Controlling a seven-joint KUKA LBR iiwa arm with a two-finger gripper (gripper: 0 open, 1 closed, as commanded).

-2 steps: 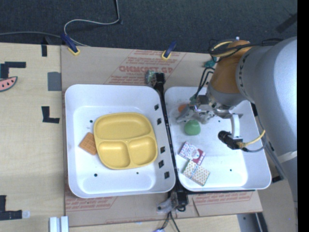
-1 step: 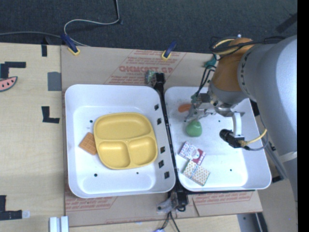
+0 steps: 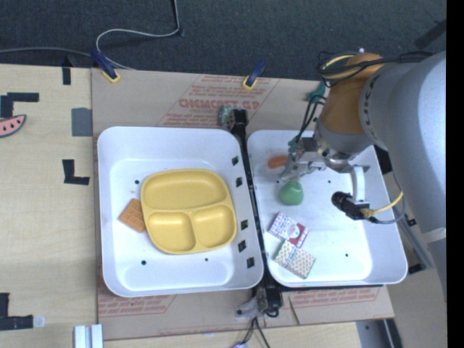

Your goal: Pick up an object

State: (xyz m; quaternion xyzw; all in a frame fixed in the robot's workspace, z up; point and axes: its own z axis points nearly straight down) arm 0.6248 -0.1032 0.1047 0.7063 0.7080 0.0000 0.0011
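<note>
In the right bin lie a green rounded object, an orange piece near the bin's back left, and two small printed packets toward the front. My gripper hangs low over the right bin, just above the green object and beside the orange piece. The green object sits right under the fingertips, and nothing is lifted off the floor of the bin.
The left bin holds a yellow divided plate with a tan cracker-like square at its left edge. A black divider with clips runs between the bins. The grey arm covers the right bin's back right corner.
</note>
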